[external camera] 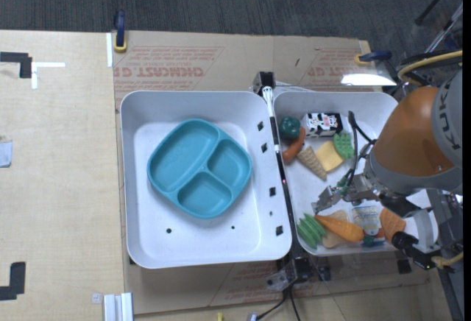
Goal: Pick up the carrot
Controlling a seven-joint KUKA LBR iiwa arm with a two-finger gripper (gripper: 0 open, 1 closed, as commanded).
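Hovering low inside the right bin (383, 102), the end effector (335, 196) hangs from the grey arm's orange band (412, 139), its thin metal parts pointing left and toward the near side; whether it is open or closed cannot be told from this angle, and nothing can be seen gripped in it. Just beside it on the near side lies the carrot (340, 226), an orange body with green leafy top (309, 230) pointing left, resting in the near left part of that bin. A second, smaller orange piece (294, 148) with a dark teal lump (290, 125) beside it lies by the bin's left wall, farther away. Near the far wall sits a small black-and-white carton (323, 123) with cow-like patches; its print is too small to read. Close to it are a yellow wedge (328, 157), a tan ribbed piece (311, 162) and a green ribbed item (344, 144). The left bin (140, 238) holds a teal divided plate (199, 167) with three compartments. Both bins rest on a brown cardboard sheet (169, 62) on the table (55, 165); the sheet carries red printed lettering upside down, not clearly legible. White letters, apparently "KU", show on the arm at the right edge.
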